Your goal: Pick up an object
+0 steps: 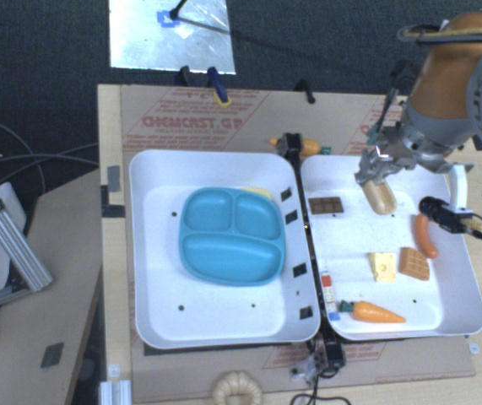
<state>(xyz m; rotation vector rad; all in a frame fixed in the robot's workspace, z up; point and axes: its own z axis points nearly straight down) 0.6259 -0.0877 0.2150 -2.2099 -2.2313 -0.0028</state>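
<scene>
The gripper [379, 175] hangs over the right bin [464, 306], at about 12 o'clock of it, directly above a tan bread roll [381, 198]. Its tips seem to touch the top of the roll, but I cannot tell if the claw is wide or narrow, or if it holds anything. The roll looks as if it rests on the bin floor, so I judge that the pick is not yet done; closing on it and lifting are left.

Around the roll: a chocolate bar [326, 205] at 9 o'clock, a sausage [425, 235] at 4 o'clock, a waffle [414, 263] and a cheese piece [383, 267] near 5 and 6 o'clock, and a carrot [377, 313] far at 6 o'clock. All are apart from the roll, so nothing blocks the approach. The left bin [152, 310] holds a blue tray [230, 234].
</scene>
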